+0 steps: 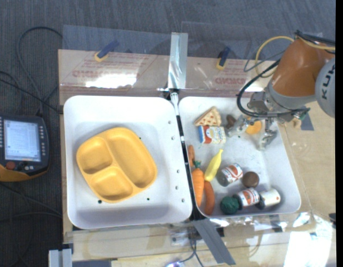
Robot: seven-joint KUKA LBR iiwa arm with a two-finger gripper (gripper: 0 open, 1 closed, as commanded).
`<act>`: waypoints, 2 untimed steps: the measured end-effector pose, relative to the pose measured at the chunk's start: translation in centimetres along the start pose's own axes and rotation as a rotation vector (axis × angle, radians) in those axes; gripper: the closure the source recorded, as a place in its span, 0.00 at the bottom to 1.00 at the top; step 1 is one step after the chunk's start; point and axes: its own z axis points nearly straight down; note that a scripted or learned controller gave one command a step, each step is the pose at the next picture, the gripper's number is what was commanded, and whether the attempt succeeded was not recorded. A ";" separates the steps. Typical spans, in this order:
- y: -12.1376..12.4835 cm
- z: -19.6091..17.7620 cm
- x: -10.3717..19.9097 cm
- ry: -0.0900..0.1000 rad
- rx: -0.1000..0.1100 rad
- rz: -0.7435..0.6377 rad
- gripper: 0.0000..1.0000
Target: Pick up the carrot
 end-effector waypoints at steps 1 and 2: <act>-0.8 -0.6 -0.9 0.002 -0.015 -0.220 0.00; 0.3 -0.1 -0.6 -0.003 -0.001 -0.288 0.00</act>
